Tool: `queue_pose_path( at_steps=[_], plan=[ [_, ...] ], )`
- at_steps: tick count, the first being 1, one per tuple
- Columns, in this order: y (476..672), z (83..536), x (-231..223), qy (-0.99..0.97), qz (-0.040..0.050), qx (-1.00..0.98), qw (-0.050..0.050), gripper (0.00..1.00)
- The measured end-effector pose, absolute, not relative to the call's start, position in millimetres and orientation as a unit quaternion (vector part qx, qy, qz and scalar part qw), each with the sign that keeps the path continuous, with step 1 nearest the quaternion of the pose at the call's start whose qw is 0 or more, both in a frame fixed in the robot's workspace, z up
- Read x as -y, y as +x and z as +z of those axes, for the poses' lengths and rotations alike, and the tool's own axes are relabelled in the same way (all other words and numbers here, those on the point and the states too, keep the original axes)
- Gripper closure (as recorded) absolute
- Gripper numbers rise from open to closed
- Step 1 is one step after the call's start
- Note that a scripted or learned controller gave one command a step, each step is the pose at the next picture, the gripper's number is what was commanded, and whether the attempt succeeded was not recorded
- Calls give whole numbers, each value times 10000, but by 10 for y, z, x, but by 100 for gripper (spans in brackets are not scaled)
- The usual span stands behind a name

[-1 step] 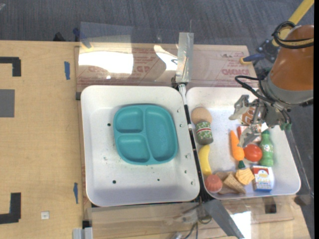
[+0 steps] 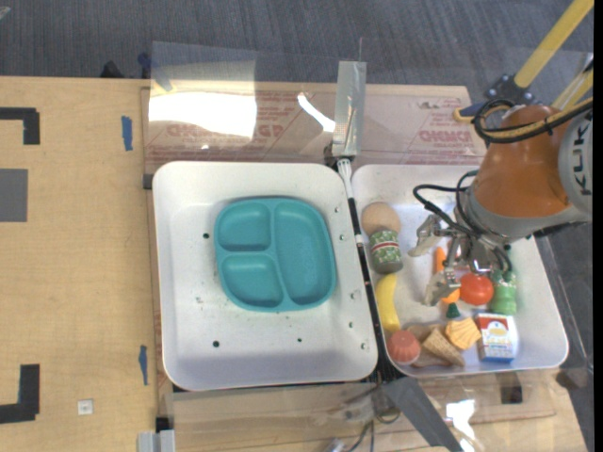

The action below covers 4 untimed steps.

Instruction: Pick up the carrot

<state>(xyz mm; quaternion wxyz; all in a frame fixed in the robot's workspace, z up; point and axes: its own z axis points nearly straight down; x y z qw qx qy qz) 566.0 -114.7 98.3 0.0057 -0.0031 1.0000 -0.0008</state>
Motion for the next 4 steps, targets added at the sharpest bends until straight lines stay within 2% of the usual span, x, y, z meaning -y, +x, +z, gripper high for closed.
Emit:
queue_pose_path(
  at_steps=[1, 2, 3, 4],
  plan=[
    [5524, 900, 1174, 833, 9, -9965, 55, 0],
    [5561, 1035, 1169, 825, 3, -9965, 115, 100],
    [4848, 913, 1410, 900, -6, -9959, 90, 100],
    [5007, 2712, 1509, 1578, -8, -9874, 85, 100]
  ],
)
